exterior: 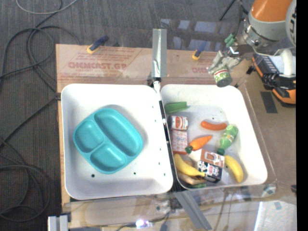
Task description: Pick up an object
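My gripper point(220, 70) hangs above the far rim of the right bin point(250, 129), lifted off the bench. A small can point(223, 76) with a green, white and red label sits between its fingers, and they are shut on it. Below in the right bin lie a green vegetable point(175, 107), a red tin point(179, 122), a white and red carton point(179, 141), a carrot point(199, 142), an orange sausage point(213, 125), a green bottle point(228, 136), two bananas point(185, 167) point(234, 169) and a small milk carton point(211, 165).
The left bin point(77, 95) holds a teal divided plate point(108, 139). A metal post point(159, 52) stands at the back between the bins. Cables point(29, 57) run over the floor on the left. Orange equipment point(284, 83) sits at the right.
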You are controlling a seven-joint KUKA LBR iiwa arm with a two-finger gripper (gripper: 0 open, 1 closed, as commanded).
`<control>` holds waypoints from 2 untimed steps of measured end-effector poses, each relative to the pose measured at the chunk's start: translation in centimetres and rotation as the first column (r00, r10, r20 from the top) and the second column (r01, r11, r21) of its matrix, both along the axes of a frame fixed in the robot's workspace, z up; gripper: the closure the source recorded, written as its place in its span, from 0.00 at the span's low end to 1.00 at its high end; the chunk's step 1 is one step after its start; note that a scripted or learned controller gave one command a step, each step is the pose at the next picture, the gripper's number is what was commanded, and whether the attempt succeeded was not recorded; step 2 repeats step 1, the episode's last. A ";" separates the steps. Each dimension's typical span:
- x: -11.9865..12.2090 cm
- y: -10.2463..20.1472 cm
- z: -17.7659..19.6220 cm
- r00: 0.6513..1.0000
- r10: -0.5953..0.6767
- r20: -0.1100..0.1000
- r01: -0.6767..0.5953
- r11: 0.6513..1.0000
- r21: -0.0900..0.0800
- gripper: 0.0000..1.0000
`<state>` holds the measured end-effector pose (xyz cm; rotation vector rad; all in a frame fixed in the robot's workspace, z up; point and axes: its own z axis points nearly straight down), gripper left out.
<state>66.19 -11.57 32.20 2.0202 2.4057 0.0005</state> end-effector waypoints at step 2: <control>0.7 8.4 -3.4 0.987 -0.161 -0.003 0.161 0.987 0.000 1.00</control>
